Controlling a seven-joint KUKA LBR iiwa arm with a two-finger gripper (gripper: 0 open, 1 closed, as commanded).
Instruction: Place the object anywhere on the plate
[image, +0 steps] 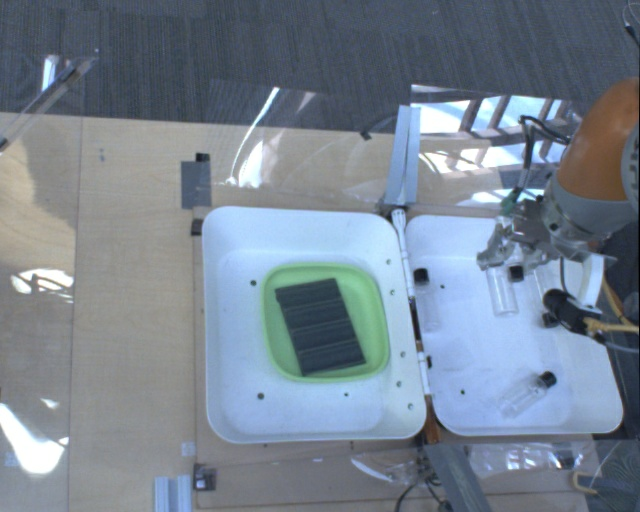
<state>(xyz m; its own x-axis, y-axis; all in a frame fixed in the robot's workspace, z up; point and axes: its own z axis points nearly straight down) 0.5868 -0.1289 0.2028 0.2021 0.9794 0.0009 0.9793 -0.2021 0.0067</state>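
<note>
Bench: you see a pale wood-grain top (100, 330) carrying two shallow white bins set edge to edge, with a dark ribbed floor (250, 40) running along the far side.
Shielding: clear panels (300, 140) stand behind the bins and throw bright glare across the wood near them.
Left bin: you find the left bin (230, 400) holding a green plate (372, 325) with rounded corners, sitting near the bin's middle.
Plate load: a dark grey ribbed block (319, 326) lies flat on the plate, turned slightly off square, covering much of its centre.
Right bin: the right bin (590, 400) touches the left one along a hinged seam.
Arm: the grey arm with its orange band (600, 140) comes in from the right, above the far part of the right bin.
Gripper: the gripper (512, 255) points down over the right bin; you cannot tell from this angle how its jaws stand.
Upper vial: a clear vial (502, 290) hangs upright just under the gripper; whether it is pinched is unclear.
Lower vial: a second clear vial with a black cap (527, 392) lies on its side near the bin's front, well apart from the gripper and from the plate.
Small part: a little black piece (421, 275) rests by the bin's left wall.
</note>
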